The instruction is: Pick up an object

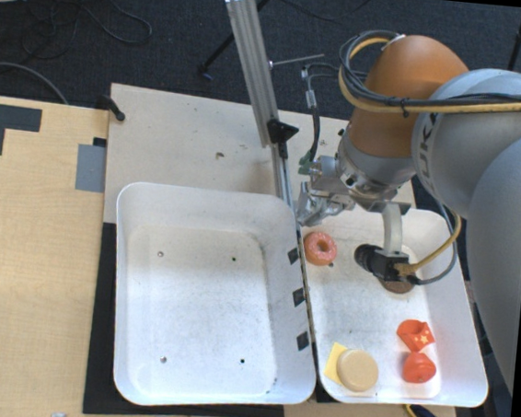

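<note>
Camera view, looking down at a slant on two shallow white bins side by side. The grey arm (488, 153), with its orange band, reaches in from the right. Its gripper (312, 214) hangs over the far left corner of the right bin (364, 320), close to the wall shared with the left bin (195, 307).

Nothing appears to be lifted yet, so the pick-up seems still to be done. A pink-orange ring-shaped object (319, 248), like a small doughnut, lies on the right bin's floor just on the near side of the gripper, beside the shared wall. It looks the likeliest thing to be picked.

Other objects lie toward the right bin's near edge. Two red pieces (415, 350) sit one behind the other by the near right corner. A pale round disc (358, 371) rests on a yellow square (335, 357) to their left.

Hard to make out: the gripper is small and seen against metal parts, so I cannot tell whether it is spread or pressed together, nor whether it touches the ring. A brownish shape (400, 285) near the bin's far right is partly covered and cannot be identified.
</note>
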`<state>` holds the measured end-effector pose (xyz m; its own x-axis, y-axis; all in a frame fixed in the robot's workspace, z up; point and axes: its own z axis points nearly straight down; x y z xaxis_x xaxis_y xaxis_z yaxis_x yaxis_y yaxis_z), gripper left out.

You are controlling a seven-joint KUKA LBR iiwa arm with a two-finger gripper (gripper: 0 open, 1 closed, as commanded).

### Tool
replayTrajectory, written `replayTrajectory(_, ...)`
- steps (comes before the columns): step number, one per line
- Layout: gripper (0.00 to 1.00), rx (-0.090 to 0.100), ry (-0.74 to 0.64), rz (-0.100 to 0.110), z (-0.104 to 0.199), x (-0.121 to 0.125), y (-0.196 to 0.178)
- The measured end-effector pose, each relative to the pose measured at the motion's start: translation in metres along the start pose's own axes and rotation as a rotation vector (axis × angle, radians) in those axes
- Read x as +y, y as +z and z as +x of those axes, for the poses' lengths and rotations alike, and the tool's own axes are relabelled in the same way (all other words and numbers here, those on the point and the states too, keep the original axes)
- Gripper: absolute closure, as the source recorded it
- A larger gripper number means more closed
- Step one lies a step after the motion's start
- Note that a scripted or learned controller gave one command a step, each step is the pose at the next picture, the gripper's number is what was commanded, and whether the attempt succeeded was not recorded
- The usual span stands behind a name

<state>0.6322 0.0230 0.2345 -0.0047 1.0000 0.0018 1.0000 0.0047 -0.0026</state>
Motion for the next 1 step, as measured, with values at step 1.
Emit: replayTrajectory(1,1.0,-0.001,0.001,-0.001,0.0461,0.0231,0.0101)
